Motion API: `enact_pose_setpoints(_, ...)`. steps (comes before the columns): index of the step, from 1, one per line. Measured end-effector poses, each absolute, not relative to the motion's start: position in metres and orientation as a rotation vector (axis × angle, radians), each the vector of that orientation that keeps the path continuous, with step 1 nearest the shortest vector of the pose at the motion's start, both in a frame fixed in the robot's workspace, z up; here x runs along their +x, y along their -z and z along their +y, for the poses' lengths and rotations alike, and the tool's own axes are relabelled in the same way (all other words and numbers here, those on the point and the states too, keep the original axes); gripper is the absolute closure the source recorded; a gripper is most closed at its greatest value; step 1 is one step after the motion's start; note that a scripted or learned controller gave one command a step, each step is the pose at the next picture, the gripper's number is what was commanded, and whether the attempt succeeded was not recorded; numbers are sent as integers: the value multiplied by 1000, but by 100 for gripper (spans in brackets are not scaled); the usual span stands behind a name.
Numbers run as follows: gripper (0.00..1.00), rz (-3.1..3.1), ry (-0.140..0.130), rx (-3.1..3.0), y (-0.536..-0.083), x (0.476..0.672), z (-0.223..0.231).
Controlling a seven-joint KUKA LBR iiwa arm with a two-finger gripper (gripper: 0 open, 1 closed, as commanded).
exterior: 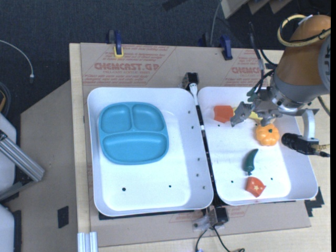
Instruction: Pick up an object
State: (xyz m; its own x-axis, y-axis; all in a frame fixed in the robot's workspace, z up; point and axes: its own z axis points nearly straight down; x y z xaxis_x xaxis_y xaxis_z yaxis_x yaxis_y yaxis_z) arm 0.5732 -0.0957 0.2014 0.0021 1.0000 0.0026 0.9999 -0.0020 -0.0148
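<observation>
Hand point(255, 115) above right bin point(294, 190) | orange pumpkin point(266, 135) just beside

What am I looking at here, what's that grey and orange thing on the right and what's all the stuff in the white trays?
You are looking down, at a slant, from one camera fixed above a workbench. The grey and orange thing is a robot arm reaching in from the right. At its tip is a gripper, a two-finger claw for picking things up. I see nothing clearly held between its fingers.

Two shallow white bins sit side by side. The left bin holds a blue divided plate. The right bin holds small toy-like items: an orange block beside the gripper, an orange pumpkin, a dark green pepper, a red piece near the front, and something yellow partly hidden under the gripper.
</observation>
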Motion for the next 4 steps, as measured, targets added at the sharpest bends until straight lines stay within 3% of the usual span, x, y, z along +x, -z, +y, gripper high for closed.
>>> enact_pose_setpoints(1, 0, -2220, -1, -2220, -208, 576, -96)
enact_pose_setpoints(3, 0, -2214, -7, -2217, -85, 563, -103)
enact_pose_setpoints(4, 0, -2218, -2, -2219, -84, 563, -103)
